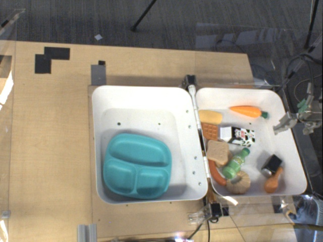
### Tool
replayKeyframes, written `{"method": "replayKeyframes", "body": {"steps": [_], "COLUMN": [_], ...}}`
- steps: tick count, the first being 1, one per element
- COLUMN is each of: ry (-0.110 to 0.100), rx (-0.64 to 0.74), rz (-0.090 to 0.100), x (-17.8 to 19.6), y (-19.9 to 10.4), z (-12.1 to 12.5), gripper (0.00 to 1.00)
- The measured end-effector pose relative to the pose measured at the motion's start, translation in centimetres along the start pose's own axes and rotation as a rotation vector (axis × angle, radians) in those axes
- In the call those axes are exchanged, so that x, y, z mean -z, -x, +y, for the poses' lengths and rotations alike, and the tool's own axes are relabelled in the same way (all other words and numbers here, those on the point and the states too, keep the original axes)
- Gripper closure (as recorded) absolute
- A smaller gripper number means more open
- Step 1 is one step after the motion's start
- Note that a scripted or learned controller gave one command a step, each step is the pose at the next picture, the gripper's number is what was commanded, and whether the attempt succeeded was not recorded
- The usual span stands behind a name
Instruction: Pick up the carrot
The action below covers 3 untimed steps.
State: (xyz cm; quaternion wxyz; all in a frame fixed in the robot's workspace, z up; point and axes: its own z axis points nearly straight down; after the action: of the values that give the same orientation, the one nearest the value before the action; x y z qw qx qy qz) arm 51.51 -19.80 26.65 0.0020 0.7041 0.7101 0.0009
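Observation:
The carrot point(247, 111), orange with a small green top at its right end, lies flat near the back of the right bin point(287, 140). Nothing touches it. Grey gripper parts point(291, 120) show just outside that bin's right rim, to the right of the carrot and slightly nearer the front, with nothing seen in them.
In front of the carrot lie a yellow piece point(210, 117), a brown waffle point(210, 131), a black-and-white carton point(243, 134), a bread slice point(218, 152), a green bottle point(234, 164), a black block point(271, 164) and an orange piece point(272, 182). A teal divided plate point(137, 164) sits in the left bin point(146, 97).

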Motion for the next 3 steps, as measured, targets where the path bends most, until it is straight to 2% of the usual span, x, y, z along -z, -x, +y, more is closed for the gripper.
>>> {"method": "replayKeyframes", "body": {"steps": [1,2,3], "ry": [-0.004,0.010,0.009], "rx": [0.168,0.425,0.284], "rz": [0.002,-0.005,-0.007], "x": [-9.6,-17.7,-17.7], "y": [0.7,0.8,-1.8], "z": [-2.0,-2.4,-2.4], "gripper": [0.00,0.00,0.00]}}
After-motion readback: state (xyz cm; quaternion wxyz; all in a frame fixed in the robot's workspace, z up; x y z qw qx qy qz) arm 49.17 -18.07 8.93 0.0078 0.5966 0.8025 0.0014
